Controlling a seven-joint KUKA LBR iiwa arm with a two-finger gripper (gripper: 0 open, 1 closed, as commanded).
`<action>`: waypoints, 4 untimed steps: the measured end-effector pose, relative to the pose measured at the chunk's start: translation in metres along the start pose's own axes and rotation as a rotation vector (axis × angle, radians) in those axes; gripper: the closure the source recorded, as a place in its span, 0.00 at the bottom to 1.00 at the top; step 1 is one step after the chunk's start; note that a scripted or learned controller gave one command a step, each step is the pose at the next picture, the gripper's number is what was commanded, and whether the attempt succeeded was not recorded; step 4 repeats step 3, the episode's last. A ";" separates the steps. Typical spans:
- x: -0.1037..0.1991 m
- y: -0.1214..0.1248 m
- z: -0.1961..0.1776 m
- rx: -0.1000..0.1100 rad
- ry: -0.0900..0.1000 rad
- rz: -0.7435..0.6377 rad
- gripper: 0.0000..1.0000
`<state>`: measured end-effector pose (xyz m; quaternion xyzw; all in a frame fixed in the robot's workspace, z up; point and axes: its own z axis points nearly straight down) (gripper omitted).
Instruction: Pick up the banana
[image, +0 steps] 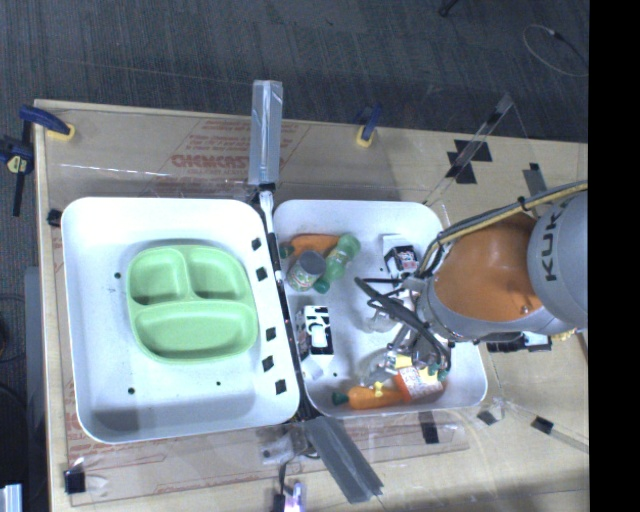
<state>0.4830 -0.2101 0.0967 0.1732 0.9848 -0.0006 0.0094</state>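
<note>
My gripper (408, 358) is down in the right bin (340, 208), near its front right corner, wrapped in black cables. It hangs just above a red and orange packet (420, 381) and close to an orange carrot-like piece (375, 398) lying along the bin's front wall. The arm's orange band and grey wrist (490, 285) cover the right side of this bin and whatever lies under them.
A green bottle (338, 258), a grey-topped can (303, 270) and an orange item (312, 243) lie at the right bin's back left. A black and white object (318, 330) lies near the divider. A white labelled piece (400, 258) lies at the back. The left bin (90, 300) holds a green divided plate (190, 300).
</note>
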 end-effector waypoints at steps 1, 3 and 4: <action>0.000 0.000 -0.010 0.001 0.003 -0.004 1.00; -0.002 0.001 -0.020 0.001 -0.001 -0.008 1.00; -0.002 0.001 -0.020 0.001 -0.001 -0.008 1.00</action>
